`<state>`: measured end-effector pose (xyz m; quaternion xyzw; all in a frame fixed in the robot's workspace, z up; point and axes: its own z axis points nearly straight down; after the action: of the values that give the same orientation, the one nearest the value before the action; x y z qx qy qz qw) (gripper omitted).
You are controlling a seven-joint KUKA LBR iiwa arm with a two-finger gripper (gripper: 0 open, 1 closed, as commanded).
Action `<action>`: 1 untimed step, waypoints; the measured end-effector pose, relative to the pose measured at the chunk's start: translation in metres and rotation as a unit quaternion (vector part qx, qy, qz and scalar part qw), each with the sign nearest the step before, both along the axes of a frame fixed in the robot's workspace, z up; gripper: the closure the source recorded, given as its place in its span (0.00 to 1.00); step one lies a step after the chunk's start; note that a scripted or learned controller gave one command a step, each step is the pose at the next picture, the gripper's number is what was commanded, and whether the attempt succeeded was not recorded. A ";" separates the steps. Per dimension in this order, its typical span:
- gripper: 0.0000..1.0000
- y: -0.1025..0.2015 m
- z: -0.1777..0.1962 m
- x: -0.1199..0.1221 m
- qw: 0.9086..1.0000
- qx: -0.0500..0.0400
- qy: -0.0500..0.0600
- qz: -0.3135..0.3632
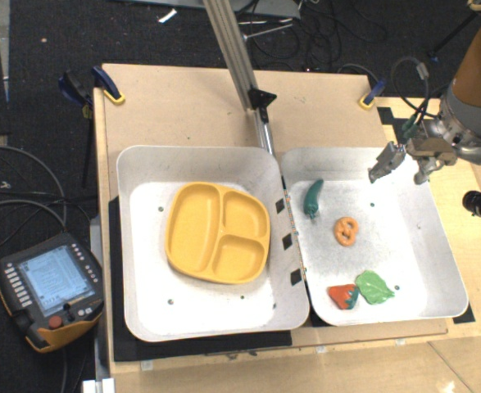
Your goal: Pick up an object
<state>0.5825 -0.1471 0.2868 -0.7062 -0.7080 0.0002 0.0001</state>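
**Four small objects lie in the right bin, end effector empty above its far edge**

Four small objects sit loose on the floor of the right bin [420, 293]. A teal elongated piece [313, 198] lies near the bin's left wall, toward the far side. Just to its right and a little nearer the camera is an orange pretzel-shaped piece [347, 231]. Toward the near edge, a green leaf-shaped piece [375, 288] touches a red piece [342, 295] on its left; the red piece shows a bit of teal at its lower edge.

The end effector [404, 167] hangs over the far right part of that bin, well apart from all four objects. Its two fingers are spread, with nothing between them. Behind it, the grey wrist and orange band of the arm [474, 80] reach in from the right.

The left bin [142, 301] holds a yellow divided plate [218, 232] with three compartments. Both bins rest on the tan counter [183, 105]. A handheld control pendant [50, 289] lies on the floor at lower left.
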 end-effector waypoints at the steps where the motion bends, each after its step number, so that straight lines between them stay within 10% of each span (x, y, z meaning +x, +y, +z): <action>1: 0.00 0.000 0.000 0.000 1.000 0.000 0.000 0.000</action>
<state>0.5825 -0.1471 0.2869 -0.7064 -0.7078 0.0001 0.0001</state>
